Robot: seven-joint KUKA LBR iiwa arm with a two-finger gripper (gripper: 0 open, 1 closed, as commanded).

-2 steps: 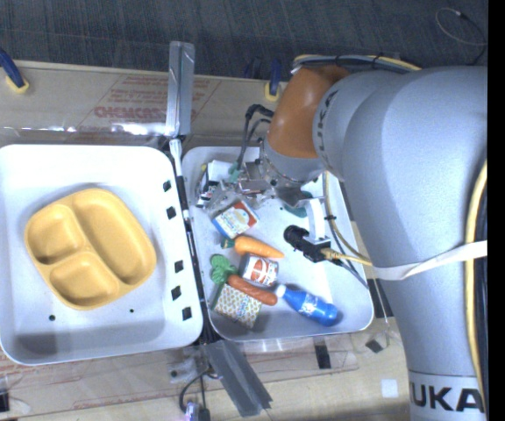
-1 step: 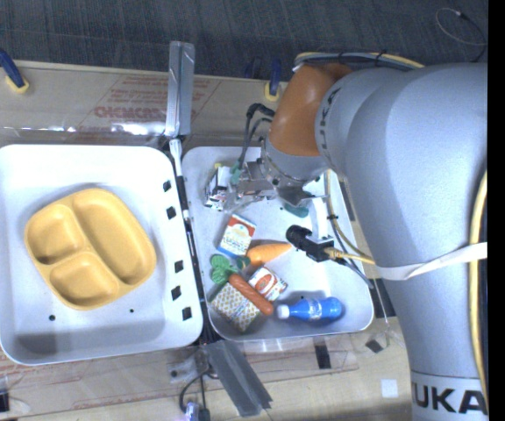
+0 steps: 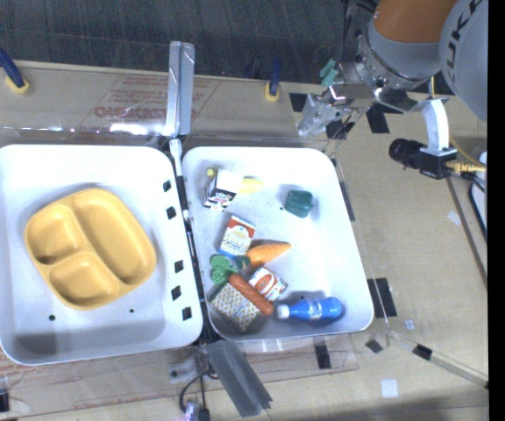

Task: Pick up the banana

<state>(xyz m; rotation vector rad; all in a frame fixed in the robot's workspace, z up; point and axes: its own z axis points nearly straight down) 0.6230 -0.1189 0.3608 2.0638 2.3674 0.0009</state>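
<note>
Pale yellow, the banana (image 3: 251, 183) lies near the right bin's (image 3: 347, 235) far end, beside a small carton (image 3: 223, 189). The tool (image 3: 320, 117) hangs beyond that bin's far rim; I cannot tell whether it is open or closed.

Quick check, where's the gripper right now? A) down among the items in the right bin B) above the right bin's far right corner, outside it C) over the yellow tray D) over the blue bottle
B: the gripper sits beyond the right bin's far rim, clear of the items.

Pale yellow banana (image 3: 251, 183) lies flat near the right bin's (image 3: 344, 235) far wall; small, partly hidden, beside a carton (image 3: 223, 189)
</note>
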